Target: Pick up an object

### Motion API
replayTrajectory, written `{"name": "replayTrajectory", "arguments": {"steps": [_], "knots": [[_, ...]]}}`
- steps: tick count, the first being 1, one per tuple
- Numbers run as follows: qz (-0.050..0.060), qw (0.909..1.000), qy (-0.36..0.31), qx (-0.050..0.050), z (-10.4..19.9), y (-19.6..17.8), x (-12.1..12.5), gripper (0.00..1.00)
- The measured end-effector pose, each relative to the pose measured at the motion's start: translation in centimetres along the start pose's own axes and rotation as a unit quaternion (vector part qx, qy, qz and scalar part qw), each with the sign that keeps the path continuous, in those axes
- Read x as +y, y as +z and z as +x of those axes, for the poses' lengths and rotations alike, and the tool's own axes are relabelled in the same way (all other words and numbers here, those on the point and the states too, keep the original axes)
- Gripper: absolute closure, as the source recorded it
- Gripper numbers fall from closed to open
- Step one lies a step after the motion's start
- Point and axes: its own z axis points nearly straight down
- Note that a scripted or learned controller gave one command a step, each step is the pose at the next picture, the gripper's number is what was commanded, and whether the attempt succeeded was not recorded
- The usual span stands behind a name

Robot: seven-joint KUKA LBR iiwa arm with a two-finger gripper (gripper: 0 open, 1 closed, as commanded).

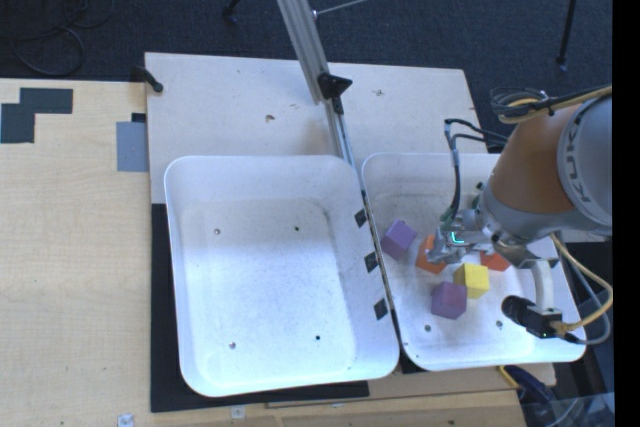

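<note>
The right bin (415,177) holds several small blocks. A purple block (399,238) lies left of centre, another purple block (448,300) sits nearer the front, a yellow block (476,279) is beside it, and an orange block (431,260) lies between them. A second orange piece (496,261) peeks out under the arm. My gripper (452,242) is low in the bin, directly over the orange block, with a green light on it. The arm's orange band (530,177) covers the bin's right side.
The left bin (200,180) lies beside the right one, separated by a divider with black clips (371,260). A slanted metal rail (300,20) rises behind the bins. Cables and a black part (530,315) hang at the right bin's front right corner.
</note>
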Motion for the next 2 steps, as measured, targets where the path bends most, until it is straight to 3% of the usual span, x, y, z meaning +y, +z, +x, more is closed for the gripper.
{"name": "replayTrajectory", "arguments": {"steps": [1, 2], "knots": [[-0.005, 1.0, -0.006, -0.002, -0.1, 1.25, -2.64, 0.0], [-0.014, 0.9999, -0.005, -0.005, 0.2, 1.42, -3.3, 0.0]]}}
